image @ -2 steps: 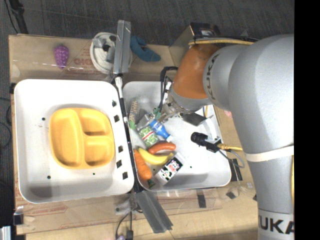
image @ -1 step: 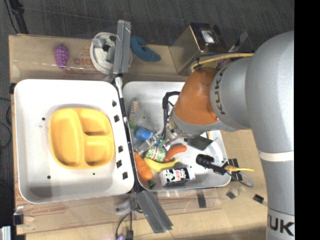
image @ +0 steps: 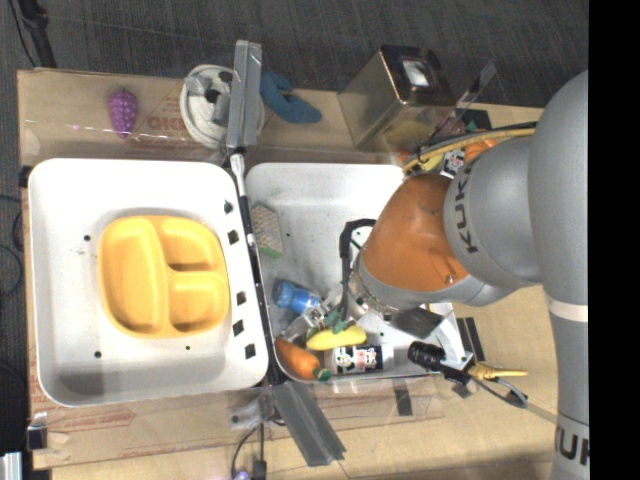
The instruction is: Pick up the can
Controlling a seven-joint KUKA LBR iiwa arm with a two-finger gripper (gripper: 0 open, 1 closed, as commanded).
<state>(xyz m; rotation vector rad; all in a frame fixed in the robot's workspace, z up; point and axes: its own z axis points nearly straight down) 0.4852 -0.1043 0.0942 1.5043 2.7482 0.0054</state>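
Observation:
A small blue can (image: 294,294) lies on its side in the right bin (image: 310,188), near that bin's left wall. The arm's orange band (image: 415,238) and grey wrist hang over the bin's middle and right. My gripper (image: 332,316) reaches down just right of the can, among a cluster of items. Whether it touches the can is hidden by the wrist and the clutter.
Below the can lie a yellow banana (image: 335,340), an orange carrot (image: 298,359) and a dark bottle (image: 360,359). A grey-green sponge (image: 266,226) rests against the divider. A yellow divided plate (image: 165,273) sits in the left bin (image: 60,198). Purple grapes (image: 122,110) and a gold box (image: 395,93) lie beyond the bins.

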